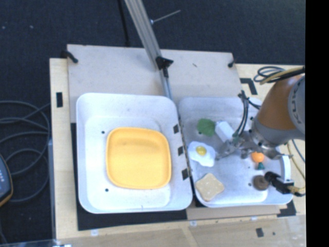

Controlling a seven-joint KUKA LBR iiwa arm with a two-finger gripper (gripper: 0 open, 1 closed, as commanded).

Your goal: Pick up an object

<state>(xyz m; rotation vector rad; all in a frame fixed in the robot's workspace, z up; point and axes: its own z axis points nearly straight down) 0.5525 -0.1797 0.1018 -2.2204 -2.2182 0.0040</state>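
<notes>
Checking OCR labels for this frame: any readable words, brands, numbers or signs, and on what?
None readable.
Yellow plate in the left bin: plain, no print.
Fried-egg toy, toast slice, green piece, white block in the right bin: no markings.
Black marks on the bench near the arm are tape shapes, not letters.
Dark device at the left edge: too blurred to tell.
</notes>
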